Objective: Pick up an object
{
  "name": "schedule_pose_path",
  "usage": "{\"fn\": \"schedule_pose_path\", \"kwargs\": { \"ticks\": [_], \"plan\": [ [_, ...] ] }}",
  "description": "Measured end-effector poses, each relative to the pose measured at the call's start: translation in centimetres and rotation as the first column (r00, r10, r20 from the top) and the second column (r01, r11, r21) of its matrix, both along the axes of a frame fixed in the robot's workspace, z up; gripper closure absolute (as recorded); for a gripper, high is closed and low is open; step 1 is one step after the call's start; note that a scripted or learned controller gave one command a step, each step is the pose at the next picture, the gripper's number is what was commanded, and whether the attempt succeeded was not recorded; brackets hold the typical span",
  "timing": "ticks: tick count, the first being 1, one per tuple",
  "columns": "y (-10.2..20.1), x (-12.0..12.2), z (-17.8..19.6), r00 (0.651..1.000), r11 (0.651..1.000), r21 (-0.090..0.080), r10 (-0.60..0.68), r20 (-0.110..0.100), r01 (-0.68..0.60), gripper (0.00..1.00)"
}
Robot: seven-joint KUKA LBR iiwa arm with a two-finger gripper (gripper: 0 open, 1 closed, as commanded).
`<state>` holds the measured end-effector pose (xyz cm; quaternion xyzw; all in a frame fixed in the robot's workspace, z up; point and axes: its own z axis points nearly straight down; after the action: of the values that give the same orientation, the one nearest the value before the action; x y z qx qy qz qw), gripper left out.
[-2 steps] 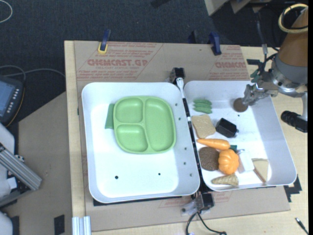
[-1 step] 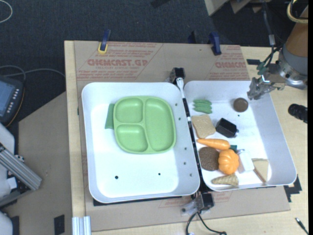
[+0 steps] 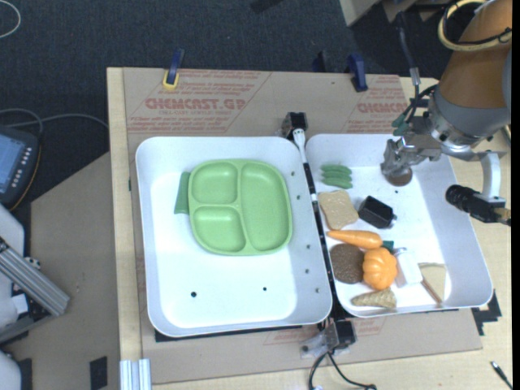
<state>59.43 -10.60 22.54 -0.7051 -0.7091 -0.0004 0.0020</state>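
Fingertips of the hand (image 3: pixel 397 171) blur into one dark grey lump over the upper part of the right bin (image 3: pixel 463 234), so whether they are spread or closed cannot be told, and nothing can be seen held between them. Above it the arm (image 3: pixel 475 71) is cut off by the top and right edges of the view, its orange band showing at the corner. A black fitting (image 3: pixel 475 201) juts in from the right over the bin's rim, its far end out of frame. In the right bin the objects lie crowded toward its left and near sides: a green bean pod piece (image 3: pixel 335 175) at the top, a slice of bread (image 3: pixel 338 209) below it, a small black block (image 3: pixel 376 211) just beside the bread, an orange carrot (image 3: pixel 356 238), a dark brown round patty (image 3: pixel 347 263) partly covered by an orange pumpkin (image 3: pixel 379 268), a pale cone-like piece (image 3: pixel 374 300) at the near rim, and a whitish wedge (image 3: pixel 433 281) whose form is hard to make out. The black block lies nearest the hand, apart from it. The left bin (image 3: pixel 162 283) holds a light green divided plate (image 3: pixel 240 205) with three compartments. Both bins rest on a brown board on the surface (image 3: pixel 244 100).
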Motion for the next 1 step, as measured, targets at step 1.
{"fn": "schedule_pose_path", "kwargs": {
  "ticks": [1],
  "plan": [
    [4.97,-2.39,1.0,1.0,1.0,0.0,0.0,0.0,0.0,1.0]
  ]
}}
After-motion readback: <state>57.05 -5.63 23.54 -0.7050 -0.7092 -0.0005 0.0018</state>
